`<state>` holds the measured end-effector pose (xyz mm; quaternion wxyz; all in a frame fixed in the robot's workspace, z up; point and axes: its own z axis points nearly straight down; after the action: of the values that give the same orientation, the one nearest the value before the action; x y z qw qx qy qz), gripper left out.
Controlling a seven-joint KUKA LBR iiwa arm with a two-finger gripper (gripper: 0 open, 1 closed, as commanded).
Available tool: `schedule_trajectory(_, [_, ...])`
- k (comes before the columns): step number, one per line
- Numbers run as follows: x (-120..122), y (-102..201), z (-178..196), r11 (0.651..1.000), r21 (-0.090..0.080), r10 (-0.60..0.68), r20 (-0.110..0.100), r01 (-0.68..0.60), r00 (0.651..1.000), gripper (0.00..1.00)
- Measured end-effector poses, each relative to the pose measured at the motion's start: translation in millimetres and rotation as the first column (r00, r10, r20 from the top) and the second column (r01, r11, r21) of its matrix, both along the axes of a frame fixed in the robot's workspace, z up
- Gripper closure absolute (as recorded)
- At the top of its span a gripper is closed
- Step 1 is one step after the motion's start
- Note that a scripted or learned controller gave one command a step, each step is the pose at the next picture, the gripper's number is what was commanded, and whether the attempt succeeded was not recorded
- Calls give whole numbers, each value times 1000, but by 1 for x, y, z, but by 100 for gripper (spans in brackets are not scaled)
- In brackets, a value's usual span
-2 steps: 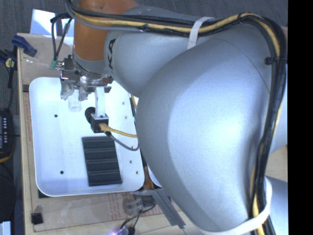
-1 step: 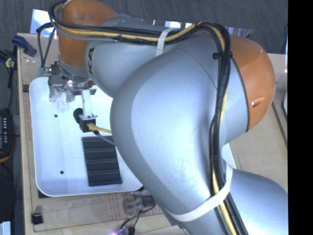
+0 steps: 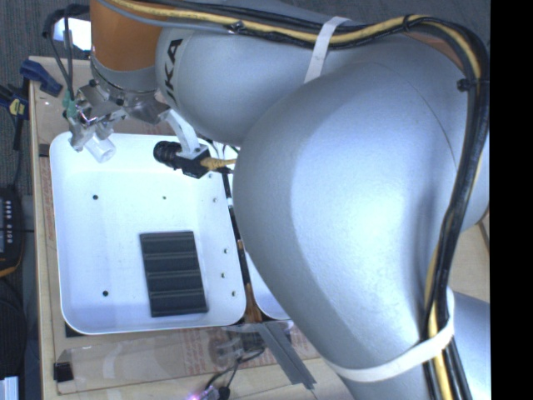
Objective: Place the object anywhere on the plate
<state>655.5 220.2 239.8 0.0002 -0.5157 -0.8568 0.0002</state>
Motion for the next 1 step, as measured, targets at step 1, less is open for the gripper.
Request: schedule_trajectory(1, [-1,-18,-87,927,-5,-376,-5,376,927,100])
